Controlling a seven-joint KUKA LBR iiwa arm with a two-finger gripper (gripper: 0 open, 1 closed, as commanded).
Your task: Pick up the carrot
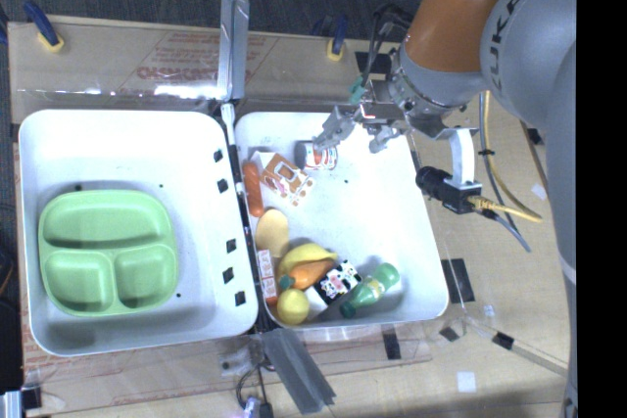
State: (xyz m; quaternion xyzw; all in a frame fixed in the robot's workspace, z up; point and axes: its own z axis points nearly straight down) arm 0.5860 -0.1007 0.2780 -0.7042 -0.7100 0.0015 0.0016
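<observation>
A: Carrot [312,273] lies low in the right bin [411,210], in the pile at the near wall. The pincer [355,134] hangs over the far part of the same bin, well apart from the carrot, nothing between its fingers.

B: Pincer state?

A: Fingers apart. One reaches left toward a small can [319,155]; whether it touches the can, cannot tell.

B: Carrot appearance?

A: Short, orange, tapered, lying at a slant. A banana [306,256] lies just above it and a lemon [293,305] just below, both touching. A black-and-white cow-patterned item [338,281] sits against its right end, with a green bottle [372,286] beyond that.

B: Other contents?

A: An orange-and-white box [285,178] and a red sausage-like piece [254,188] near the divider. A green tray [106,250] with three compartments sits in the left bin [118,137].

B: Any writing?

A: "KUKA" in part on the arm [509,24]. Red print on the cardboard covering the surface [186,59], too faint to read. Box print unreadable.
</observation>
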